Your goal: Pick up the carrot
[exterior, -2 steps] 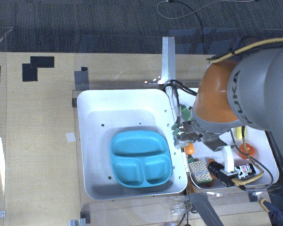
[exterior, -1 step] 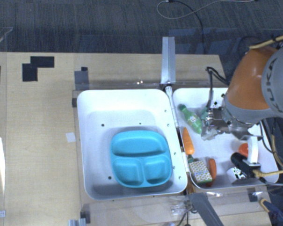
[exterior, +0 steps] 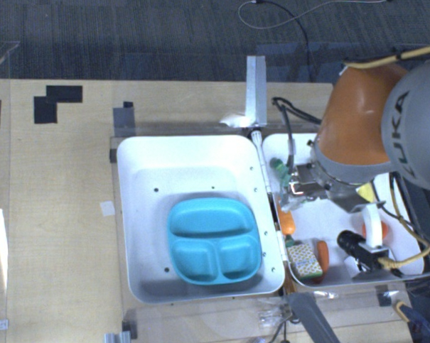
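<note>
**Arm low over the right bin**

A pale wood worktop carries two white bins; dark carpet lies beyond. The left bin holds a blue tray. The carrot – probably the orange piece – lies at the right bin's left wall, just below the end effector, whose state I cannot tell.

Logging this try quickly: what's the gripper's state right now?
Gripper: cannot be told; it hangs low over the right bin, above the carrot.

A robotics lab, by the look of it: a pale wooden tabletop with black marker patches, metal brackets, loose cables over dark carpet.
</note>
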